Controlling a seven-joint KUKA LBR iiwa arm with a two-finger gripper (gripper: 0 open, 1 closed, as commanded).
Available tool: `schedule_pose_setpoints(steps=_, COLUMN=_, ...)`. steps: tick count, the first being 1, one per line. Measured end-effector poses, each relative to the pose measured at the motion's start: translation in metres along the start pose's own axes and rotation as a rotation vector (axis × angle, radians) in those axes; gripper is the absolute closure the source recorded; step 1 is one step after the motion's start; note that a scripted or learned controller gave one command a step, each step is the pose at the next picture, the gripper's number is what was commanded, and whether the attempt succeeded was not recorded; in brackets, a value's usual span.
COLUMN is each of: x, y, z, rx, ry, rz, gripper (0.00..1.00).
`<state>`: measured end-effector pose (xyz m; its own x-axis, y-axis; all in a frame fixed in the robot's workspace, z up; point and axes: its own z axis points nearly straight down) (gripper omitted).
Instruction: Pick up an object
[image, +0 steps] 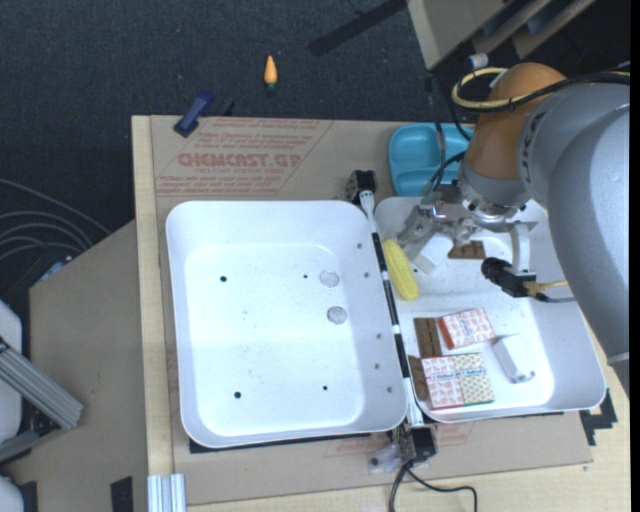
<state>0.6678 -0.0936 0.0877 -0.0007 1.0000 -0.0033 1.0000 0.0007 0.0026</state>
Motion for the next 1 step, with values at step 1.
schedule_pose_setpoints(steps=1, x=0.0013, y=0.0005, z=-0.0098, rx=-0.001, ry=0.001, rz=-0.002, gripper=1.0)
